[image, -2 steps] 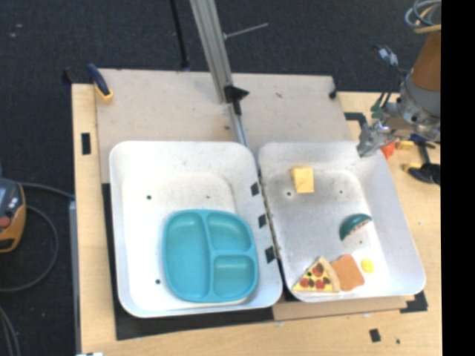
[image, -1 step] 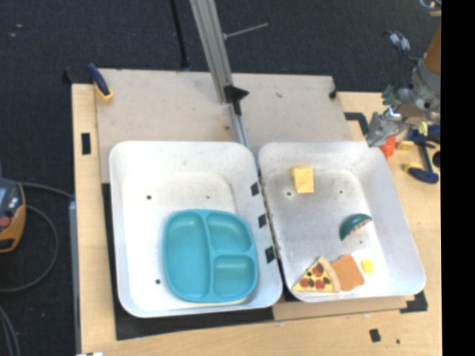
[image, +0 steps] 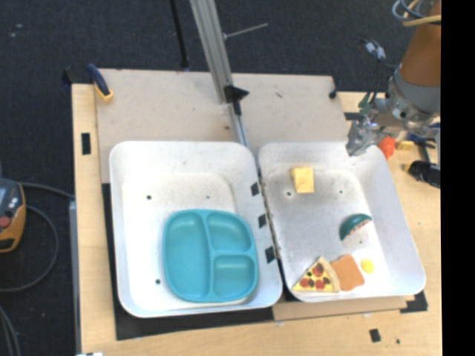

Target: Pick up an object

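Your hand point(image: 358, 141) hangs over the back right corner of the right bin point(image: 397, 199); whether it is apart or together you cannot tell. Nothing seen in its grasp. In that bin: yellow block point(image: 302, 179) near the back, teal-and-white piece point(image: 355, 226) mid-right, pizza slice point(image: 316, 276) touching an orange piece point(image: 347, 272) at the front, small yellow piece point(image: 367, 265) just beside. The left bin point(image: 130, 199) carries a teal divided plate point(image: 211, 255).
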Controlling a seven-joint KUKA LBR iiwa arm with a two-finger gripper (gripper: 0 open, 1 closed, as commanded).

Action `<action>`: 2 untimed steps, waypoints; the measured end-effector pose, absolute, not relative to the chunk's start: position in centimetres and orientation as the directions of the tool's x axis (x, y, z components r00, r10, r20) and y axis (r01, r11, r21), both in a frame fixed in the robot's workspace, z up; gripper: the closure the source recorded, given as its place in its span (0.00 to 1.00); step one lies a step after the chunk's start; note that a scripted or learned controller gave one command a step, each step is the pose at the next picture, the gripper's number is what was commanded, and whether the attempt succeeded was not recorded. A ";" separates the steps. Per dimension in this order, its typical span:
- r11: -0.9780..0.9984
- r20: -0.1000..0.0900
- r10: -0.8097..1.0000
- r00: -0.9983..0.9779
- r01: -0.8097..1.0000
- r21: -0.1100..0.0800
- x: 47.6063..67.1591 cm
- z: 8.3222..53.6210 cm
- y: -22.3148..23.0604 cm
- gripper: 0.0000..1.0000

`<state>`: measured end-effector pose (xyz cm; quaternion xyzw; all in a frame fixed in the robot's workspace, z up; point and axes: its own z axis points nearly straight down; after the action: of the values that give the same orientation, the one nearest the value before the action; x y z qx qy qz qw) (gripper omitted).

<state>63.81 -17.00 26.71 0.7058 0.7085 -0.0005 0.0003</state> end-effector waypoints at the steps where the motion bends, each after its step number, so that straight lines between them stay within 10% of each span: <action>1: 0.006 0.000 1.000 -0.006 1.000 0.000 63.0 25.4 -11.9 1.00; 2: 0.006 0.000 1.000 -0.006 1.000 -0.001 61.9 24.4 -7.5 1.00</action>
<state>61.90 -7.49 24.40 0.7051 0.7091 0.0000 -0.0003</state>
